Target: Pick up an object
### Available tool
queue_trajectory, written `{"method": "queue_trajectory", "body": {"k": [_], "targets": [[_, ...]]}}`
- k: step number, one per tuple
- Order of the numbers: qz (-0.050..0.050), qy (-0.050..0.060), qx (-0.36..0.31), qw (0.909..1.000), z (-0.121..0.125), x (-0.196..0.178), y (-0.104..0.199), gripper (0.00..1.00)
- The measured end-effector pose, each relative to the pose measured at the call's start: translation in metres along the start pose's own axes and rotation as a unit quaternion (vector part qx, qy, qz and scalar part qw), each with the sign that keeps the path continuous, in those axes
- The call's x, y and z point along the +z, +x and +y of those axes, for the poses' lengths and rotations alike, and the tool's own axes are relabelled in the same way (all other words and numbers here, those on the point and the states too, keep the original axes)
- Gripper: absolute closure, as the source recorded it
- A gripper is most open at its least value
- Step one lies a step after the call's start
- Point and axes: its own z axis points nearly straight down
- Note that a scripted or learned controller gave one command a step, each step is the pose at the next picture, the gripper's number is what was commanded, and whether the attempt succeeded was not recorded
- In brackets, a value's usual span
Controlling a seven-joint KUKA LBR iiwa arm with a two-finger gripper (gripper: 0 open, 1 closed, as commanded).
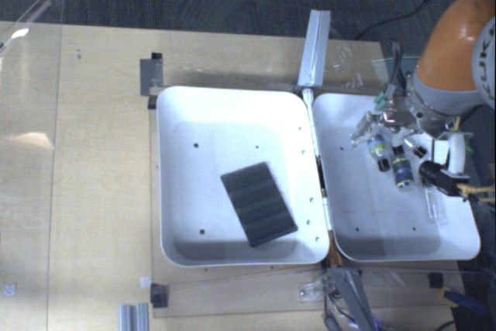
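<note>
A dark grey ribbed rectangular pad (259,203) lies flat and slanted in the lower middle of the left bin (186,120). My gripper (399,155) hangs over the upper right part of the right bin (356,221), well to the right of the pad and apart from it. Its metal and blue parts crowd together under the orange-banded wrist (457,50). A thin clear piece (431,205) shows just below the gripper; I cannot tell whether it is a loose object or part of the tool.
A metal bar (314,49) stands at the back between the two bins. Black clamps (153,72) sit at the left bin's corners. Wooden bench (77,167) stretches to the left. Cables (465,190) trail off the wrist at the right.
</note>
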Motion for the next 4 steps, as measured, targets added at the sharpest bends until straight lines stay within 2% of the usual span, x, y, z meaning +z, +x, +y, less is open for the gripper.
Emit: {"method": "queue_trajectory", "body": {"k": [1, 2, 3, 4], "targets": [[-0.001, -0.004, 0.043, 0.9991, 0.036, 0.113, -0.05, 0.0], [-0.002, -0.009, 0.041, 0.9991, 0.039, 0.1, -0.049, 1.0], [-0.001, -0.003, 0.087, 0.9962, 0.065, -0.041, -0.038, 1.0], [0.0, 0.001, 0.111, 0.9938, 0.082, 0.028, 0.016, 1.0]]}}
